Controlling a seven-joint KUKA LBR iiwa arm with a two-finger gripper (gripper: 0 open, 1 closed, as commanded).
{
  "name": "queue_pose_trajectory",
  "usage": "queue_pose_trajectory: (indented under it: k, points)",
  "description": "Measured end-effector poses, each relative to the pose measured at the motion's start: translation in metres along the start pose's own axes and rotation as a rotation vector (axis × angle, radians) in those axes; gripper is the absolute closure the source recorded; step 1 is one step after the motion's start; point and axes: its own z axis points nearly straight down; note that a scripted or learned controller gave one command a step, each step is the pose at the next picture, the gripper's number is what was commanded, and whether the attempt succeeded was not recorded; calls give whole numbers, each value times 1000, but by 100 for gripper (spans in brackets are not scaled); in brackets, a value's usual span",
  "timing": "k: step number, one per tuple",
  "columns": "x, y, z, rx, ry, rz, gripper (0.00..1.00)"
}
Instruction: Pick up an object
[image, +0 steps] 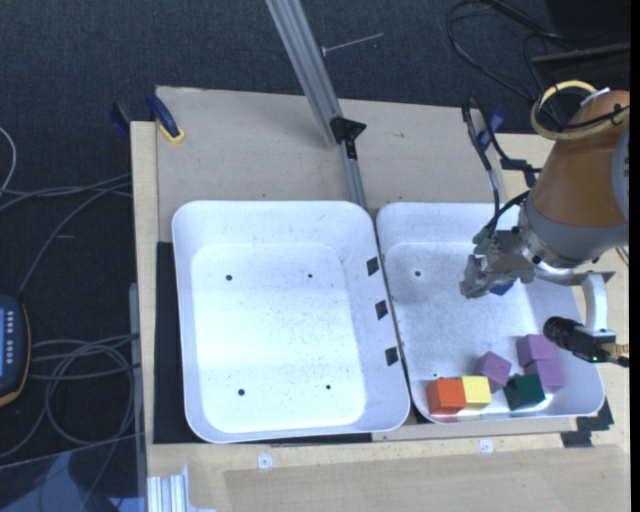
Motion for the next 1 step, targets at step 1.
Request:
queue_pose_trajectory:
  k: [1]
  points:
    - [0,2,-33,2,0,0,100]
